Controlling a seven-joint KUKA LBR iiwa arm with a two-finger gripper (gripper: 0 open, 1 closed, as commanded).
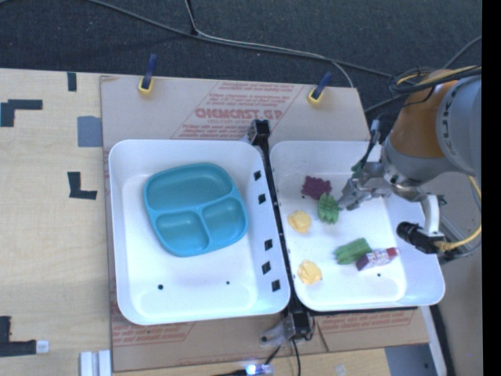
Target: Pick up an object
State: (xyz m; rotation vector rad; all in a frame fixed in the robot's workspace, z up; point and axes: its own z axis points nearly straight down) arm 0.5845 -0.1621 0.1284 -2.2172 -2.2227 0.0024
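Tool [350,197] just right of green piece [328,208]; nearly touching.

Red print on the flat brown cardboard sheet [227,112] — well up-left of the end effector [354,197] — reads "CHEMCAST GP"; the smaller lines are illegible.

Grey arm [462,124], orange band [419,124]

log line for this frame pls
gripper low in right bin | beside green piece | nothing seen held | blue tray in left bin
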